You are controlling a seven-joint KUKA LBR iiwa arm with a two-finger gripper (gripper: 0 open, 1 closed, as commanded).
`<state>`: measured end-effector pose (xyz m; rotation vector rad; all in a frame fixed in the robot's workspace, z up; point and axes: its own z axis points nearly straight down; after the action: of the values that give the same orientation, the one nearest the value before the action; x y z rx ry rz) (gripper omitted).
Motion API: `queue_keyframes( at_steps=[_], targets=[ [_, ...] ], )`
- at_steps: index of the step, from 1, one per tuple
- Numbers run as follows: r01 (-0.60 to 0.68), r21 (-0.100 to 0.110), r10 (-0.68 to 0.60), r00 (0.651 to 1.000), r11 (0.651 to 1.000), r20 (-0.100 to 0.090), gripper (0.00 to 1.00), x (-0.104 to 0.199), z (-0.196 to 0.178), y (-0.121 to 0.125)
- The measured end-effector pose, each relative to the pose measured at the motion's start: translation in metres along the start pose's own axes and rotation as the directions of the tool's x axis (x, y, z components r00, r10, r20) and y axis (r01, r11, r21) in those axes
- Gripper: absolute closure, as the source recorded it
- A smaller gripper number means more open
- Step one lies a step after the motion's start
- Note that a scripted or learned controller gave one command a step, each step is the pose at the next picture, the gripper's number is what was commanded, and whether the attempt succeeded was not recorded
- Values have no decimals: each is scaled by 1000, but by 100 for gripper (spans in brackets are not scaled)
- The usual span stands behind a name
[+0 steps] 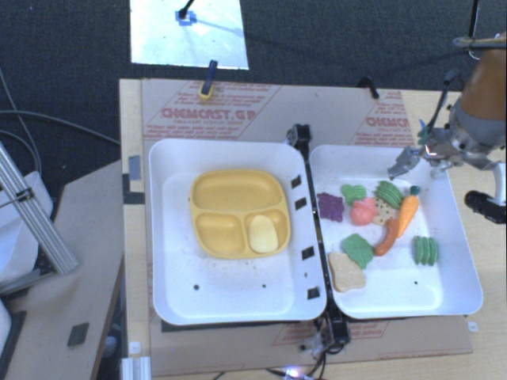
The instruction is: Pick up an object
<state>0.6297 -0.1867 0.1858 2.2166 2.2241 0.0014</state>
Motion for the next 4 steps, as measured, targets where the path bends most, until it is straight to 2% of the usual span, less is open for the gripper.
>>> queue_keyframes(
  at_steps=[1, 2, 3, 4],
  targets=[
    [-2, 11, 2, 1000, 1000, -5, 0, 43, 107, -72],
    [-3, -3, 3, 1000, 1000, 2, 0, 5, 100, -47],
    [-2, -4, 2, 1000, 1000, 1, 100, 6, 90, -47],
    [5, 44, -4, 1000, 999, -15, 100, -20, 101, 20]
  ],
)
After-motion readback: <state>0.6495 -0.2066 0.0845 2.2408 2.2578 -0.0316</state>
